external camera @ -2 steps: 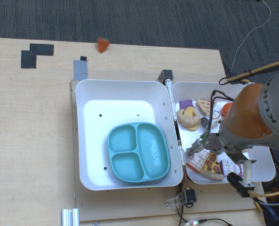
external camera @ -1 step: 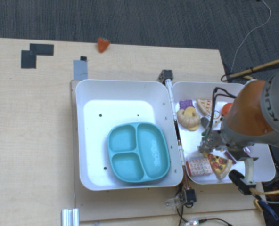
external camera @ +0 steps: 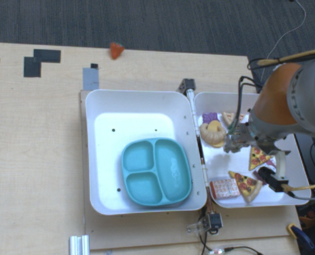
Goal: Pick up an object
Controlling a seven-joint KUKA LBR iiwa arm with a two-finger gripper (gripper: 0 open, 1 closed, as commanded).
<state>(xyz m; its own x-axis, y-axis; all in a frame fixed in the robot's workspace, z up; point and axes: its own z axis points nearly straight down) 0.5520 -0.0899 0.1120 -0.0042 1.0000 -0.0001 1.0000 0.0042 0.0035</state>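
I see the grey arm with the orange band (external camera: 277,97) reaching over the right shallow white bin (external camera: 301,195) from its right side, the two-finger gripper (external camera: 233,142) low over the bin's middle, near its left wall. Can't tell whether the jaws are open or closed; nothing visibly between them. Just left of the gripper, toward the bin's far-left corner: a tan bagel-shaped toy (external camera: 213,133), with a small purple block (external camera: 210,118) beyond it. Right of the gripper lies a triangular toy pizza slice (external camera: 259,158); a second pizza slice (external camera: 246,185) sits near the front edge beside a flat red-and-white packet (external camera: 224,188) at the front-left corner. The left white bin (external camera: 93,142) holds a light blue three-compartment plastic plate (external camera: 156,171) toward its front right. On the desk (external camera: 35,158), a small orange-red object (external camera: 116,50) lies at the far edge.
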